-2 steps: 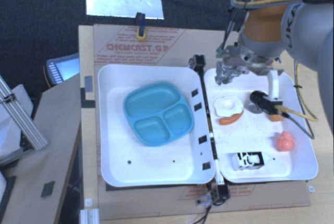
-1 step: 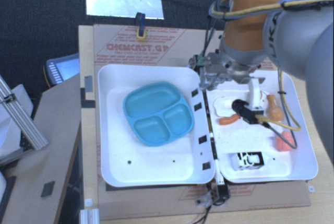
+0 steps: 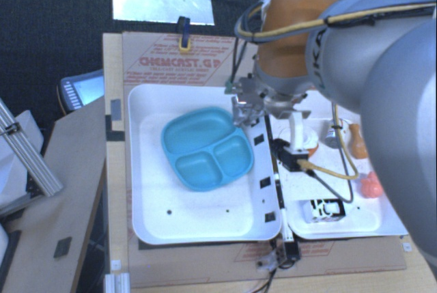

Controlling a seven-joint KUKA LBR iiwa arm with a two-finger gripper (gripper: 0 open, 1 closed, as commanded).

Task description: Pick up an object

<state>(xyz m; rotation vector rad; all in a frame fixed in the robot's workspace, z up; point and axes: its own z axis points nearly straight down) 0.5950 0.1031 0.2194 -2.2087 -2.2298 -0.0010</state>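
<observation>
A light blue divided plate (image 3: 207,148) with three compartments lies in the left white bin (image 3: 157,216), a little toward its right side. My gripper (image 3: 242,111) hangs over the plate's far right rim, close to the wall between the two bins. The grey arm with its orange band comes in from the right and hides much of the right bin. Whether the gripper touches the plate cannot be told from this view.
In the right bin (image 3: 355,222) lie an orange object (image 3: 357,141), a pink object (image 3: 369,186), a black-and-white item (image 3: 326,208) and a silvery piece (image 3: 332,138). Brown cardboard (image 3: 171,61) lies behind the bins. A grey table (image 3: 68,169) stands at the left.
</observation>
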